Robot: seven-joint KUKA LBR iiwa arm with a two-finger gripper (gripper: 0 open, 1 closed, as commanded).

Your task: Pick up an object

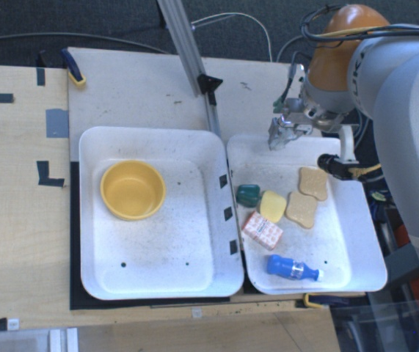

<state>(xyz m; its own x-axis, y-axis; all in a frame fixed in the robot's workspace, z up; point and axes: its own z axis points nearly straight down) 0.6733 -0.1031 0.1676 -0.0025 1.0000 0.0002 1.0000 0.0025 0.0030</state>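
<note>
Approach step, I'd judge: gripper hung over the right bin's far-left corner w/ nothing btwn its fingers, spread unclear, while the nearest pick, a green object, lay below-left, so next it needed to shift over & descend.

1. Even, diffuse overhead light; the scene is moderately bright with no hard shadows.
2. White bins run near clipping, and the speckle on their floors is still readable.
3. Soft, short shadow under the yellow bowl toward 6 o'clock.
4. Mild specular sheen on the orange band at 1 o'clock.
5. Dark floor at 12 o'clock is underexposed and noisy.
6. Low resolution, with a slight softness overall.
</note>
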